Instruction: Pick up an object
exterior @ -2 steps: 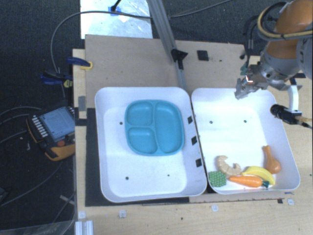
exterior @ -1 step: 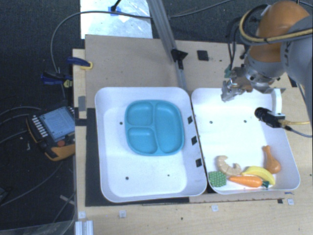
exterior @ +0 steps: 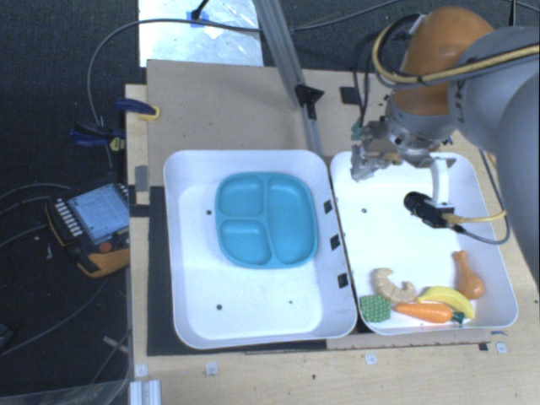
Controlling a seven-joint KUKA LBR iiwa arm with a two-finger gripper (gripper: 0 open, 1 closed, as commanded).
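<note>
Jaws hang over the far end of the right bin (exterior: 494, 226), close to its back rim, and whether they are spread or pressed together cannot be told from this slanted overhead view; nothing shows between them. The gripper (exterior: 371, 160) sits below the arm's orange band (exterior: 439, 53). All the toy food lies well apart from it, clustered along the near edge of that same bin: a carrot (exterior: 422, 312) lying roughly parallel to the near rim, a banana (exterior: 447, 297) just behind it and touching or nearly so, a pale shrimp-like piece (exterior: 393, 286) beside them, a small green piece (exterior: 375, 308) at the corner, and an orange drumstick (exterior: 468, 277) angled toward the right wall. So the pick likely calls for a travel toward the camera. The left bin (exterior: 190, 243) holds a blue divided plate (exterior: 266, 219).
</note>
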